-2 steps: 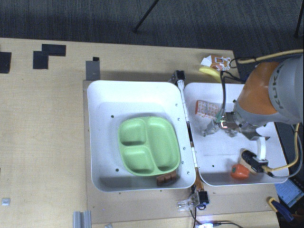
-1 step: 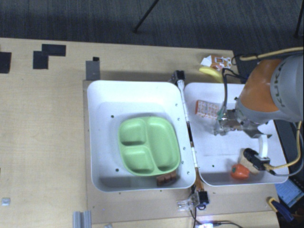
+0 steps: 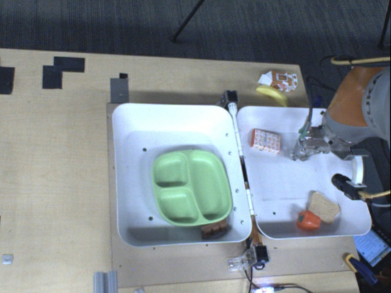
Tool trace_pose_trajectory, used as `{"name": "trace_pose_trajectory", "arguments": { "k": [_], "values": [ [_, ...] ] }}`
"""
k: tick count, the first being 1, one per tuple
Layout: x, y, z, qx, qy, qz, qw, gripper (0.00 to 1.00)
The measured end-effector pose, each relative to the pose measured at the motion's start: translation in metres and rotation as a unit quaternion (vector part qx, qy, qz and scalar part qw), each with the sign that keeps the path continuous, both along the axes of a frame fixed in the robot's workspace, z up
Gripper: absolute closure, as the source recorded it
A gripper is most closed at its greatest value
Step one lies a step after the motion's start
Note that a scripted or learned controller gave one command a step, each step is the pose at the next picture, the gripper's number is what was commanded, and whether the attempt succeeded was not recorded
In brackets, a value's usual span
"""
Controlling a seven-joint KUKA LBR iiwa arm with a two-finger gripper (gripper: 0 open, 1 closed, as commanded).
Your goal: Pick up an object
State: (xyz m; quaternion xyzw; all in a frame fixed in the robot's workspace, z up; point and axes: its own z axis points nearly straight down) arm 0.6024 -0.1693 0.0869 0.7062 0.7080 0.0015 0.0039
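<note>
While the gripper [image 3: 303, 151] hangs low in the right bin [image 3: 275, 200] just beside the small patterned box [image 3: 265, 140], fingers seemingly empty, though I cannot tell their spread, I would shift left, centre over it, then descend.

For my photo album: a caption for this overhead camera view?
Robot pincer hovers in the right bin beside a small patterned box.

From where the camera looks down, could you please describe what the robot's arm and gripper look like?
The arm is grey and rounded, with a broad orange band above the wrist. It ends in a small metallic grey gripper with slim fingers, over the right bin. A thin cable runs up beside the wrist, and a black part sits just below the arm.
</note>
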Motion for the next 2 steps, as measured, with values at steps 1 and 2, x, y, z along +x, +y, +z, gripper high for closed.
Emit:
{"name": "trace_pose_trajectory", "arguments": {
  "k": [1, 2],
  "values": [
    [0.068, 0.028, 0.114, 0.0011, 0.0, 0.002, 1.0, 1.0],
    [-0.047, 0.119, 0.16, 0.0021, 0.002, 0.002, 1.0, 1.0]
  ]
}}
